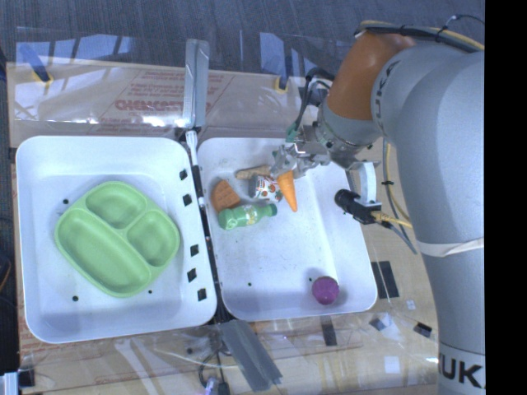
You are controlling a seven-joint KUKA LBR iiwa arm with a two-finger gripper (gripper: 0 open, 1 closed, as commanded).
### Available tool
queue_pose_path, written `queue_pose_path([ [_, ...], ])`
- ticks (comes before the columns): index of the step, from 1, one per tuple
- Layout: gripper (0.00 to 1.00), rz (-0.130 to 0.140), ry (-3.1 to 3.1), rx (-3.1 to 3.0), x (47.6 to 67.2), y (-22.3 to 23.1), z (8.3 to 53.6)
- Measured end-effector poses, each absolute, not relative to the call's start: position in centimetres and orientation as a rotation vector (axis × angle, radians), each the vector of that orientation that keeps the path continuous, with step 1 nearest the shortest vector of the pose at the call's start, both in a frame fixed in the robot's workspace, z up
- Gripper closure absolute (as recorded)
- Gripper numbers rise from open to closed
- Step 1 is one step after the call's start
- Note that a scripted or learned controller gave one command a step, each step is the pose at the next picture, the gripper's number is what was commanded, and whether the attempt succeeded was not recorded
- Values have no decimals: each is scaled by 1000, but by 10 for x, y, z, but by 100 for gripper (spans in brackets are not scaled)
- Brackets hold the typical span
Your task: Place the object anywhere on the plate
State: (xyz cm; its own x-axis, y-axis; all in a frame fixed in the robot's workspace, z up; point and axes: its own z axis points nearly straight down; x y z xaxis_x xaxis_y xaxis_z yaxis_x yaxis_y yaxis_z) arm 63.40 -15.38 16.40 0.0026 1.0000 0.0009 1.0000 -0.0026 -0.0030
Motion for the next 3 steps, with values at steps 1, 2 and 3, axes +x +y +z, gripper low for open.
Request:
queue_pose_path([
  [1, 100, 3, -2248, -2188, 619, -76, 192],
  [2, 100, 5, -2296, -2140, 560, -17, 191],
  [3, 100, 7, -2408, -2011, 541, 57, 191],
])
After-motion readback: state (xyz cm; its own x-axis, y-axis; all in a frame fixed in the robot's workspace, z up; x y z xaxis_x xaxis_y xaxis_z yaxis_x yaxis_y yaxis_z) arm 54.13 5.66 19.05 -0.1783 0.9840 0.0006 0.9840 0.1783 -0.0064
